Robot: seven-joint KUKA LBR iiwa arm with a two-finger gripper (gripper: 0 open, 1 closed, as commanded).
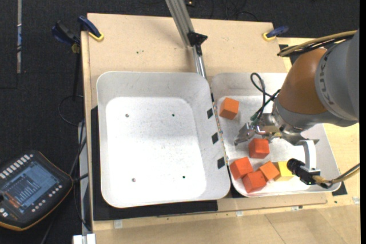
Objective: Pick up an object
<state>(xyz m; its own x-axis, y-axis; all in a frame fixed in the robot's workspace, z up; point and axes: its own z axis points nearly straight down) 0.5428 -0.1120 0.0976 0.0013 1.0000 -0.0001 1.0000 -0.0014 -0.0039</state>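
Observation:
The right bin [237,80] holds several small blocks. An orange cube [229,108] lies alone near its left wall. A red-orange cube [259,148] sits in the middle, directly below and beside my gripper [249,132], which hangs low over the bin floor. Along the front wall are a red cube [241,167], another red cube [254,181], an orange cube [269,171] and a yellow block [284,171]. The arm's grey body and orange band [303,86] cover the bin's right half.
The left bin [154,134] is beside the right one, their rims meeting near my gripper. A metal pole [174,0] slants across the back of the bench. Blue and yellow clamps [86,28] grip the bench corners. A teach pendant [26,186] lies on the floor at left.

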